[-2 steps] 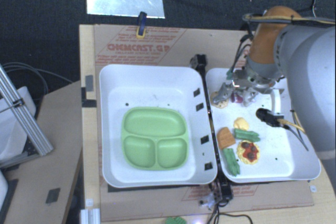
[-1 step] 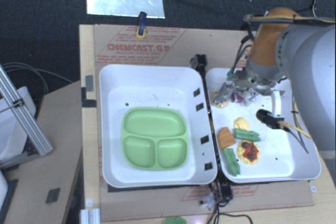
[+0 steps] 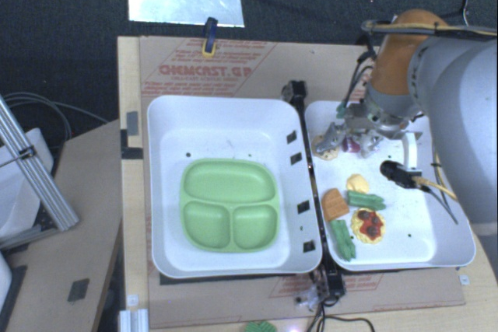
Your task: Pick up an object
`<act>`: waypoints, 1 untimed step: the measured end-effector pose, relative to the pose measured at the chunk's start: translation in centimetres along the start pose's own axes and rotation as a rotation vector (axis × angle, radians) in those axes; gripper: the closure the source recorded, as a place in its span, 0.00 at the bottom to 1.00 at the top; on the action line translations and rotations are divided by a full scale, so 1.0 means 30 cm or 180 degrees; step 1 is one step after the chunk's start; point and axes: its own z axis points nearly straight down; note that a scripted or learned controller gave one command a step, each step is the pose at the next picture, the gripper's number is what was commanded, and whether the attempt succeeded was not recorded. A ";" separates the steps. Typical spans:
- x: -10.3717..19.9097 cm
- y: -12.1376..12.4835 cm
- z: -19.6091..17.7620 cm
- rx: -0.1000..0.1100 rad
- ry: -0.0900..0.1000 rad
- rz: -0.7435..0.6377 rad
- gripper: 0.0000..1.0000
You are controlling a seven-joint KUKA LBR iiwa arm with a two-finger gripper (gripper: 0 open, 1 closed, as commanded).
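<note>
My gripper (image 3: 333, 141) is low over the far left corner of the right bin (image 3: 447, 245). A pale, cookie-like piece (image 3: 325, 153) lies just below it, and a purple piece (image 3: 355, 143) sits right beside it, partly hidden by the wrist. Nearer the front of the same bin lie an orange slice (image 3: 335, 204), a yellow piece (image 3: 357, 183), a green pod (image 3: 366, 200), a second green piece (image 3: 343, 239) and a small pizza (image 3: 369, 225). None of them is visibly lifted.
The left bin (image 3: 167, 128) holds a green divided plate (image 3: 229, 204). A black hinge strip (image 3: 305, 159) runs between the bins. My grey arm (image 3: 459, 97) covers the right bin's far right side. Cardboard (image 3: 233, 70) lies under both bins.
</note>
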 end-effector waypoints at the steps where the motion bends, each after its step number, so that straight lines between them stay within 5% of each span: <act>1: 0.092 -0.205 -0.345 -0.0275 -0.0038 -0.0048 0.00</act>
